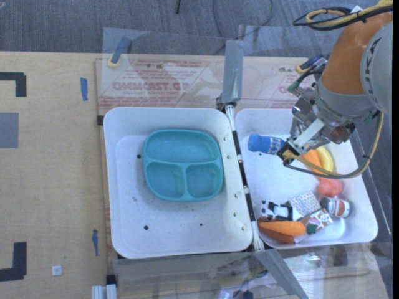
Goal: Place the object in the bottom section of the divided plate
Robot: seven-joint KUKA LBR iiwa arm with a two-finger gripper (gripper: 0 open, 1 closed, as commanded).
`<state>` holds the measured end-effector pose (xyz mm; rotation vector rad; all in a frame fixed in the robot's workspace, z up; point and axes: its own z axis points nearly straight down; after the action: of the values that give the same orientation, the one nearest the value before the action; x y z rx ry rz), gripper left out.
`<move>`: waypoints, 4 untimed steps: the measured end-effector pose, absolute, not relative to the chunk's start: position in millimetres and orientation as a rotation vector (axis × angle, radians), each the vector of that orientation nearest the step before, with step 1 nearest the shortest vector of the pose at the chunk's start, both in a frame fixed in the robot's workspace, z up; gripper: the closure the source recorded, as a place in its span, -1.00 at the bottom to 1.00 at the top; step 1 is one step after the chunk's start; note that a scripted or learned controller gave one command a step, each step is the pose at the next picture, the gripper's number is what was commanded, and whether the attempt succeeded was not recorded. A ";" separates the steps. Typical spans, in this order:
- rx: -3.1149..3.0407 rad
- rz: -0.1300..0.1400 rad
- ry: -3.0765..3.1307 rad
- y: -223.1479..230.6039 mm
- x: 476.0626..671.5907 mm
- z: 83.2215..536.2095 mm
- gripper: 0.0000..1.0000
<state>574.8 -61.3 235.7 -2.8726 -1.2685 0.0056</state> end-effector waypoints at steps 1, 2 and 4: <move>-2.937 0.004 -1.114 -18.9 637.3 183.9 1.00; -2.859 0.006 -1.297 67.6 632.4 184.1 1.00; -2.390 -0.002 -2.041 117.4 644.7 202.4 1.00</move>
<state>644.7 117.4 202.4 -2.3895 -2.0410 -0.0025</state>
